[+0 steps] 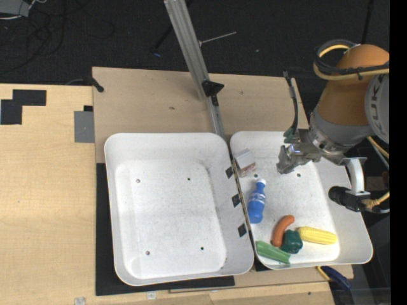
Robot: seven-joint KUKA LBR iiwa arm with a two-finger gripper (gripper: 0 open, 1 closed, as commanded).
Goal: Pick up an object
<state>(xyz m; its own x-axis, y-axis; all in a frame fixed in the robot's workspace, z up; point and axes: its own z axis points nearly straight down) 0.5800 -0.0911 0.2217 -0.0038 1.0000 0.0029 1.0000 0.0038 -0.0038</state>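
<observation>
right bin front: shallow white plastic bin (356, 250) holds a cluster at its near edge. Green pod-shaped toy (272, 251) at the rim, dark green lump (292, 241) touching it, orange sausage-shaped toy (282, 229) leaning up-right, yellow corn-cob toy (317, 236) lying roughly left-right just beside them.
right bin mid: blue plastic bottle with white cap (257, 202) beside the divider, long axis near-far, cap pointing away from the camera.
right bin far: small white-and-brown box (245, 164) at the far left corner.
left bin: second white plastic bin (127, 151), bare floor showing.
gripper: metal two-finger gripper (287, 159) above the far part of the right bin, apart from all the toys. Jaws: cannot tell how far open; nothing visible between them.
counter: light wood counter (44, 189) with brown board under the bins; slanted aluminium rail (191, 49) behind.
room: dark floor with cables beyond.
</observation>
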